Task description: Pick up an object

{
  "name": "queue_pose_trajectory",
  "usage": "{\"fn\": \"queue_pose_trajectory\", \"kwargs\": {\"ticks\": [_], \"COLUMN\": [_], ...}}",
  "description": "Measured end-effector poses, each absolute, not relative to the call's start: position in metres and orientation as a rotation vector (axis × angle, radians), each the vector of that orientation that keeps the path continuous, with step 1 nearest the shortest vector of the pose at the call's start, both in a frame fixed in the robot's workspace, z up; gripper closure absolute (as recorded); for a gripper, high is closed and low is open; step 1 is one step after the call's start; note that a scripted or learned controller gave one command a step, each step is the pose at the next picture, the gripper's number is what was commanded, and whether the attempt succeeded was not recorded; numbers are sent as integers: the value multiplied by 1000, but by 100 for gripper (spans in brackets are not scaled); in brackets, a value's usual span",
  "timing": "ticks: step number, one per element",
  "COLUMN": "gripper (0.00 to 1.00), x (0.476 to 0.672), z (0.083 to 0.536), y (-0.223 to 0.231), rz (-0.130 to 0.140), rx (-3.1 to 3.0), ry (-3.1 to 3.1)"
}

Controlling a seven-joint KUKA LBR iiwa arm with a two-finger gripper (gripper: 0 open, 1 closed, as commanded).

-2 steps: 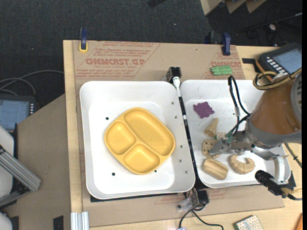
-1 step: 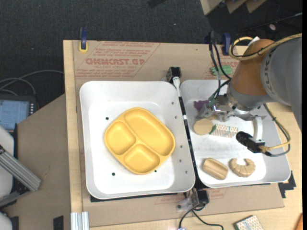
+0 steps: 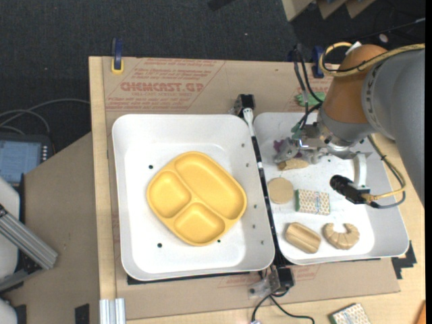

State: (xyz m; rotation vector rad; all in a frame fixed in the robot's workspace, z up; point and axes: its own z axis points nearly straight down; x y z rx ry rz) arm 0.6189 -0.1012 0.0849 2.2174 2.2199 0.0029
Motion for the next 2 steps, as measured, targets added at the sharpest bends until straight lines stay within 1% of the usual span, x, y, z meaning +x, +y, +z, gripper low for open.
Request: {"fn": "queue_pose_trajectory", "kwargs": {"ticks": [1,2], "gripper": [100,100], "x": [619,635], "z": [96,191], "y": [-101,-55], "rz": [5,11], "rx": [2217,2211], "ry": [2218,2223]}}
